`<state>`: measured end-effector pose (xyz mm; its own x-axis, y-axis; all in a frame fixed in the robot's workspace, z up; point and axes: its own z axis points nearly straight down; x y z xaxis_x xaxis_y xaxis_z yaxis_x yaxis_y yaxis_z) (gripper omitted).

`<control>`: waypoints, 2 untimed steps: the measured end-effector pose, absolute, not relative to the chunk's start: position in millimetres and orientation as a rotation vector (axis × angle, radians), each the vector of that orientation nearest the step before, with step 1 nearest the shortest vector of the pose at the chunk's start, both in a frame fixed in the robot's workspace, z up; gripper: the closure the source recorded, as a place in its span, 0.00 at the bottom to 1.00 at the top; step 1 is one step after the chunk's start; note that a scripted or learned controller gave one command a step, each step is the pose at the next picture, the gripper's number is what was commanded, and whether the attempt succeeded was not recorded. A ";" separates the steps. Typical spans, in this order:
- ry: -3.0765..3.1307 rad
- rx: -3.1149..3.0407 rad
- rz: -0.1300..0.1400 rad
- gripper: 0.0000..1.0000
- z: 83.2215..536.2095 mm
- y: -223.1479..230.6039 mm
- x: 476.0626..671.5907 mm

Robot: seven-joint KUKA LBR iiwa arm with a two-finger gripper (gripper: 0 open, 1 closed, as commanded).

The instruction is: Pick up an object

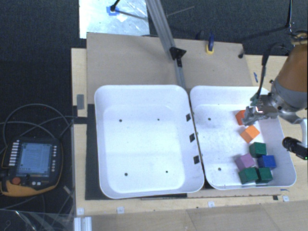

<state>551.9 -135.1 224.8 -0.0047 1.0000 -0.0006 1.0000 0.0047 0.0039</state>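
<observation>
- The claw (253,114) hangs over the right bin (211,177), near that bin's right side, with the grey arm (293,81) and its orange band coming in from the right.
- Whether the claw is apart or together, I cannot tell from up here.
- Just left of the claw, a red-orange block (239,117) peeks out, partly hidden by it; if the two touch, that is unclear.
- Right below sits an orange block (250,134), tilted on the bin floor.
- Nearer to us, a cluster is packed into the bin's near right corner: a green block (258,149), a purple block (246,161), a blue block (267,161), and two more green ones at the front (248,176) (264,175).
- The left bin (106,129) lies alongside on the surface (130,57).
- Far left, a control pendant (31,165) rests beside the surface.
</observation>
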 end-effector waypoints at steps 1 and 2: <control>2.233 2.211 0.004 1.00 222.5 -78.3 535.9; 2.235 2.208 0.006 1.00 234.4 -20.4 530.1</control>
